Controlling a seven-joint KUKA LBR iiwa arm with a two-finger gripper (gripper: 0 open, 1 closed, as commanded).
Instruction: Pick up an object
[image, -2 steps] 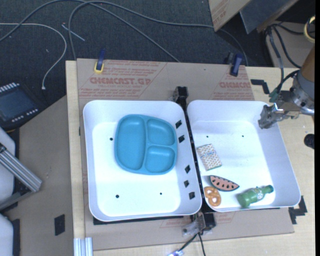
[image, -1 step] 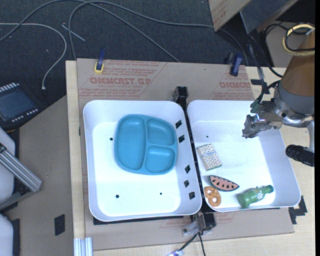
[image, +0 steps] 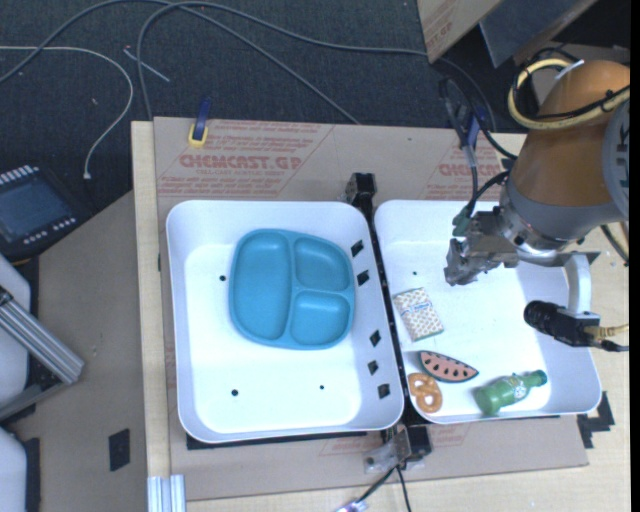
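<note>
Overhead, the tool (image: 463, 262) hangs above the right bin (image: 560, 400), near its upper middle; how it is set cannot be told. Just below and left of it lies a small patterned packet (image: 418, 312). Nearer the front wall sit a watermelon slice toy (image: 447, 366), a pretzel toy (image: 426, 392) and a green bottle (image: 508, 391). Across the divider, the left bin (image: 200, 330) holds a blue divided plate (image: 292, 288).

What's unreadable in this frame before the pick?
- Pincer, camera view: fingers dark and too small to tell open or shut.
- Small patterned white packet: print too fine to read.
- Grey arm with orange band: cut off by the frame's top right.
</note>
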